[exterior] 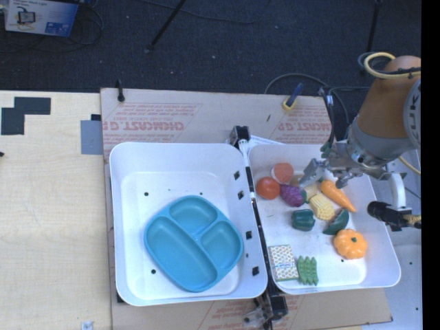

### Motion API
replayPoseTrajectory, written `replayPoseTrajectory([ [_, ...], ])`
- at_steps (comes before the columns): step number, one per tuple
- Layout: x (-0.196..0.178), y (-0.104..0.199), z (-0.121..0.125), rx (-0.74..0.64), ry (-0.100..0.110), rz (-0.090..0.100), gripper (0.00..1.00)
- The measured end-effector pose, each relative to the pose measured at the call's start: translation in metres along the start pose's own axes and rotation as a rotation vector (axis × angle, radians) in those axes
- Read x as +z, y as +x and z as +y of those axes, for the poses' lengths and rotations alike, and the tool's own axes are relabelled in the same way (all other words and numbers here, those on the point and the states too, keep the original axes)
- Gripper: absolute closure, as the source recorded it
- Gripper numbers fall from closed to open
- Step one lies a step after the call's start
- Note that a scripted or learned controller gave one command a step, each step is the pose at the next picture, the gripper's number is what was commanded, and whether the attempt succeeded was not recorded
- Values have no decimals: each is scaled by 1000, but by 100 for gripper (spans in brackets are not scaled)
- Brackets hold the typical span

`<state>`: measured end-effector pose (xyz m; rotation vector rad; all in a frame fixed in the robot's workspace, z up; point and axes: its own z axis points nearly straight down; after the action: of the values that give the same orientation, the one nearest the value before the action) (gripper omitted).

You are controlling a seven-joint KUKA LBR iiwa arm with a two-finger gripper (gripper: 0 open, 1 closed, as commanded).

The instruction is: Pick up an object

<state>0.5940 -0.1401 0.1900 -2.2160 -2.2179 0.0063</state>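
Observation:
The right bin holds several toy foods: a red tomato, a peach ball, a purple eggplant, a yellow corn cob, an orange carrot, a green pepper, a dark green piece and an orange pumpkin. My gripper hangs low over the back of this bin, just above the carrot's upper end. Its fingers stand spread apart, open, with nothing held between them.
The left bin carries a blue divided plate. A patterned card and a green pea pod piece lie at the right bin's front. A black divider runs between the bins. Cables lie behind the right bin.

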Motion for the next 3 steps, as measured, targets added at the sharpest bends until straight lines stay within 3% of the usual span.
replayPoseTrajectory([
  [1,103,16,-16,0,-3,-1,0],
  [2,103,39,-64,4,-7,0,0],
  [3,103,56,-24,2,-6,-1,0],
])
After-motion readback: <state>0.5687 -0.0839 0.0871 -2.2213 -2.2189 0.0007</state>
